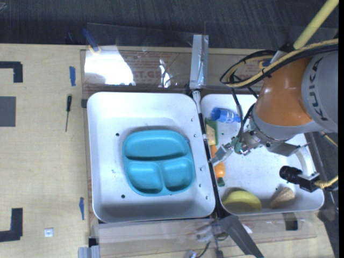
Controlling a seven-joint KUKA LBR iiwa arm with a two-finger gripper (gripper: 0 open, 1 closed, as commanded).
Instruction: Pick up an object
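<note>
Lettering "KU" marks our grey arm point(322, 98) above the right white bin point(258, 176), its gripper point(228, 148) near the left wall beside an orange piece point(219, 170); finger state unclear.

The left bin point(102, 122) holds a blue divided tray point(157, 160) lying flat. The arm point(290, 98) reaches over the right bin point(252, 187), its gripper point(232, 145) low near the bin's left wall, just beside an orange piece point(219, 170). A blue bottle point(224, 115) lies near the far wall; a yellow-green fruit point(242, 199) and a tan object point(282, 196) lie along the near wall.
</note>
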